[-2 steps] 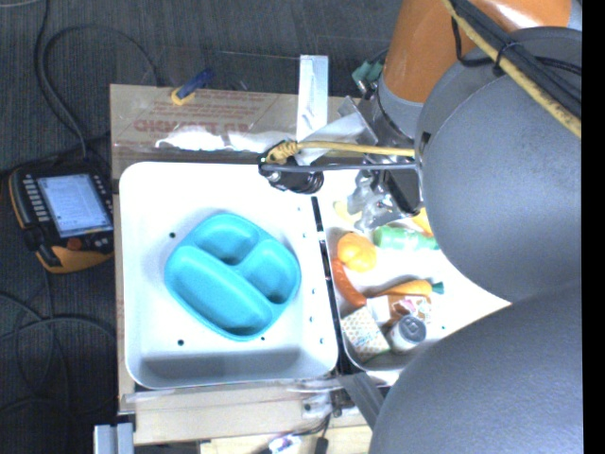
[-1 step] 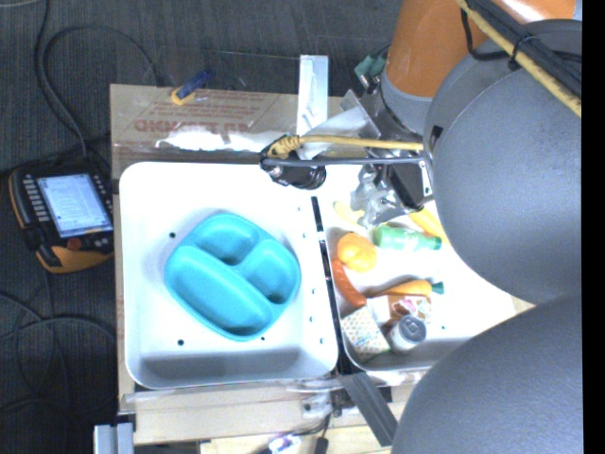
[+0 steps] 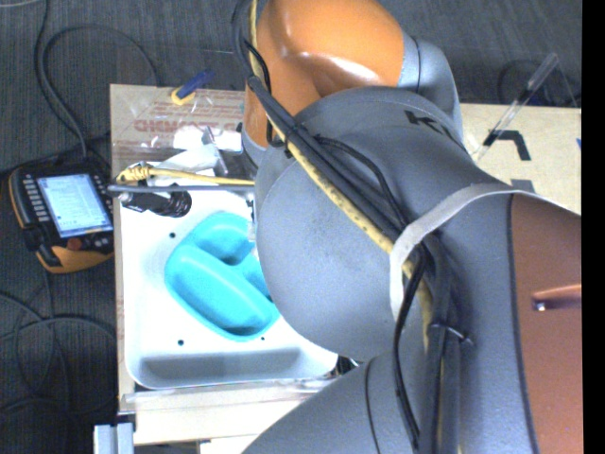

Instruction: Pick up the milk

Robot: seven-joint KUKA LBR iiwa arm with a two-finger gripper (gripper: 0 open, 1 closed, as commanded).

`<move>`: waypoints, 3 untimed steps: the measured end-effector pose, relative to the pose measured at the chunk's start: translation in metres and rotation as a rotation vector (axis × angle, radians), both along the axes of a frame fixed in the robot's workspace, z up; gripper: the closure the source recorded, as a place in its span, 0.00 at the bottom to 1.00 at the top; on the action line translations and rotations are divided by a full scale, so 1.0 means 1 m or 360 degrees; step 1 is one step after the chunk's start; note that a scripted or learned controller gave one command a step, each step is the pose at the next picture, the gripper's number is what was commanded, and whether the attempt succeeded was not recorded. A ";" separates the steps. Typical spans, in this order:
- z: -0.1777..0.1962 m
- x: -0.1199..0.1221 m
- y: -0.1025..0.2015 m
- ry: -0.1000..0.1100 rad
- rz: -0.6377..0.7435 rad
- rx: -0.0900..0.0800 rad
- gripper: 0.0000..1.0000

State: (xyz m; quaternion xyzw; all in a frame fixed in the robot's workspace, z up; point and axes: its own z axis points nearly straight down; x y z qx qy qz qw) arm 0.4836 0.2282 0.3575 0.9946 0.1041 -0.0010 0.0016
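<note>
My grey arm with its orange band (image 3: 331, 36) reaches in from the right and covers most of the bench. The wrist ends over the far edge of the left white bin (image 3: 151, 348), where pale gripper parts (image 3: 210, 149) sit low at the bin's rim. A cyan, rounded plastic object (image 3: 222, 277) lies in the middle of that bin, partly under the arm. The arm hides the right side of this bin and nearly all of the other bin.
Beyond the bin's far edge lies a clear printed plastic sheet (image 3: 175, 119) with a small blue and yellow item (image 3: 192, 85) on it. A teach pendant (image 3: 66, 211) rests on the floor at left. The pale bench top (image 3: 529, 149) shows at right.
</note>
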 end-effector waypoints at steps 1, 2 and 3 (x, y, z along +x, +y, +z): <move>0.000 0.000 -0.001 0.0000 -0.0006 0.0001 0.00; -0.127 -0.001 -0.123 0.0007 0.0089 -0.0004 0.00; -0.175 -0.001 -0.208 0.0009 -0.0012 -0.0001 0.00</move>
